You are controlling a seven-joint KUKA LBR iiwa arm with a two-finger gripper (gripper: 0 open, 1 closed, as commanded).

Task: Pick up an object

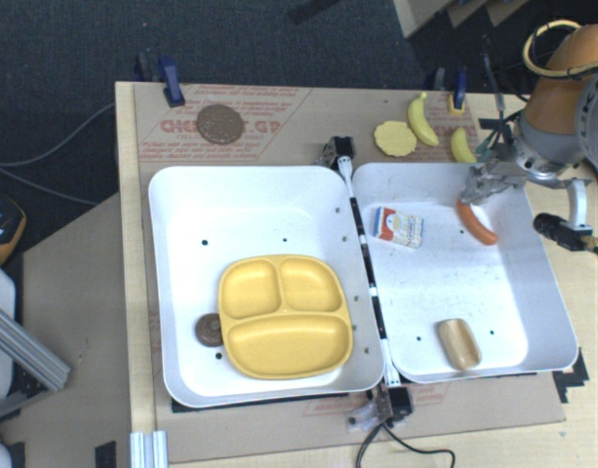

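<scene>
Dark carpet surrounds a plywood bench carrying two white bins; the right bin (533, 291) serves as landmark. My pincer (481, 185) hangs low over its far edge, just above the upper end of the sausage (477, 222), presumably lined up to take that piece; how my pincer is set I cannot tell. Within the same bin lie a small carton (396, 227) toward its left wall and a bread roll (458, 343) near its front. Beyond its far rim rest two bananas (422, 121) and a yellow slice (395, 138), out of reach by design.
</scene>
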